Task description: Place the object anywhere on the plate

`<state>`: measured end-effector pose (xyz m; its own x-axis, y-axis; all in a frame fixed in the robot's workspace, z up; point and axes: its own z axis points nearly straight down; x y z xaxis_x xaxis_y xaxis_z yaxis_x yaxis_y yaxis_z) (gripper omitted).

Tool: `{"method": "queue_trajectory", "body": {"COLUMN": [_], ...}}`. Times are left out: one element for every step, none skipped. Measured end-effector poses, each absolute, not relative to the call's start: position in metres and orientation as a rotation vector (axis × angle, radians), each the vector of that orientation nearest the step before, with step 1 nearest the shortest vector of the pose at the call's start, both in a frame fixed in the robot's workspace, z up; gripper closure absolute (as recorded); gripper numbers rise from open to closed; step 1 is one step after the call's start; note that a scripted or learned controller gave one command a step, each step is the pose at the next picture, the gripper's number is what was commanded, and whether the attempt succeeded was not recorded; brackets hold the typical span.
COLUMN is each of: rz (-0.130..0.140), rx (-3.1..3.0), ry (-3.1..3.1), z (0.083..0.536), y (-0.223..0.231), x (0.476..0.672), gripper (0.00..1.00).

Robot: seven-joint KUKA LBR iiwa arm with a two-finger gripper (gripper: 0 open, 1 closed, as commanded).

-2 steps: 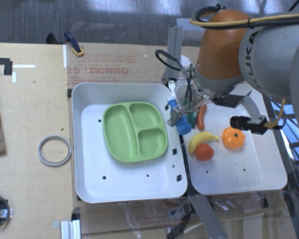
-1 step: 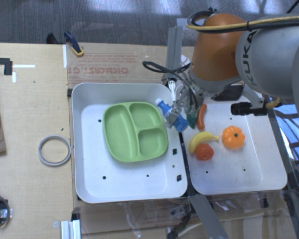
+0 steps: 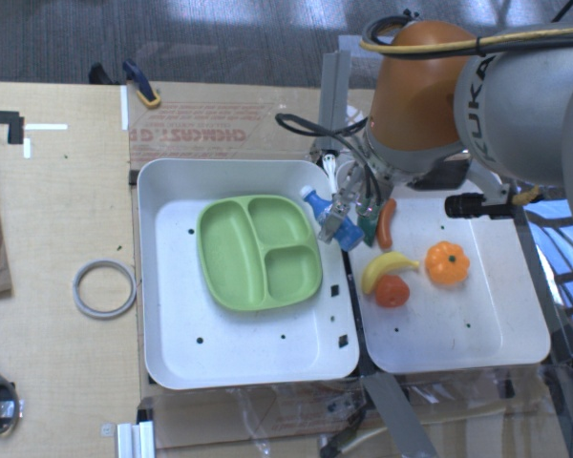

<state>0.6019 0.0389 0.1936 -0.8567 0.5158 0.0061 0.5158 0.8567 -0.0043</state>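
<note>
A green divided plate [image 3: 260,252] lies in the left bin [image 3: 172,332]. My gripper [image 3: 344,216] hangs over the rim between the two bins, just off the plate's upper right corner. It is shut on a blue object [image 3: 348,234], whose other end [image 3: 314,202] sticks out to the left toward the plate. The grey arm with its orange band [image 3: 422,84] comes in from the upper right and hides the back of the right bin.
The right bin [image 3: 477,342] holds a yellow banana [image 3: 387,267], a red tomato [image 3: 393,293], an orange pepper [image 3: 447,262], a red-orange sausage-shaped piece [image 3: 387,223] and a small green item [image 3: 368,223]. A grey ring [image 3: 105,287] lies on the bench to the left.
</note>
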Motion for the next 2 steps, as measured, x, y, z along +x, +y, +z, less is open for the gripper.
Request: {"method": "queue_trajectory", "body": {"rz": [0.000,-0.001], "rx": [-0.378,-0.157], "ry": [-3.115,-3.136], "z": [0.189,0.189], "y": [0.025,0.053], "x": [0.578,0.618], "gripper": [1.00,1.00]}}
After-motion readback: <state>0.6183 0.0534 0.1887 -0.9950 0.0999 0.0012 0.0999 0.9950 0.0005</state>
